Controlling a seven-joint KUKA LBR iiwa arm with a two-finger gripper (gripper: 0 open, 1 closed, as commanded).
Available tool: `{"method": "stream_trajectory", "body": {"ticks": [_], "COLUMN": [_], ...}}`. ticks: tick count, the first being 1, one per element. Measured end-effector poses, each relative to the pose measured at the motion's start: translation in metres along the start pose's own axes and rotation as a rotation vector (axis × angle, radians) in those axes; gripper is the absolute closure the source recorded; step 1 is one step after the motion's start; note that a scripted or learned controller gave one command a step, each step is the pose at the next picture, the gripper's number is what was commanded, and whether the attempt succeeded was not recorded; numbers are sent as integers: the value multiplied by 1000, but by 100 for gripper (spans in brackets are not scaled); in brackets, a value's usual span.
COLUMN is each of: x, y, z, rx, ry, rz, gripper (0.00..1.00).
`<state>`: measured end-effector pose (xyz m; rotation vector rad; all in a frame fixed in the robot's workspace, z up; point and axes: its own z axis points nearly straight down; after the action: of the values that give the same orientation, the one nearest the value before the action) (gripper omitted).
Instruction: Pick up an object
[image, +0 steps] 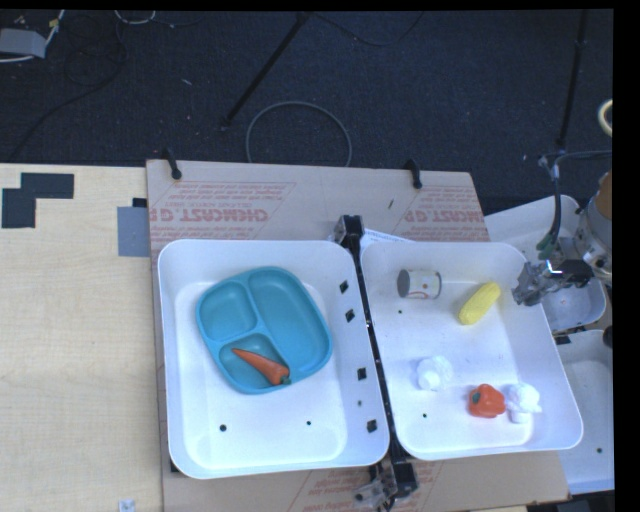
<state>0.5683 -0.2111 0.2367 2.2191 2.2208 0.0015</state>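
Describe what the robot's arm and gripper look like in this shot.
Little of it shows, at the right edge of the view. The gripper is a small dark grey, metallic-looking piece by the right bin's rim. Behind it sits a pale grey, rounded arm part, with thin dark cables running up from it. Finer markings are too blurred to make out.

One fixed camera above the tabletop (80, 330), looking down at a slant, far enough to frame both white bins (260, 440) side by side, dark floor (420, 90) beyond
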Motion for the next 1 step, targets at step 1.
{"method": "stream_trajectory", "body": {"ticks": [1], "x": [53], "y": [-7], "z": [-9], "rx": [4], "ry": [4], "rz": [-3], "gripper": [100]}}
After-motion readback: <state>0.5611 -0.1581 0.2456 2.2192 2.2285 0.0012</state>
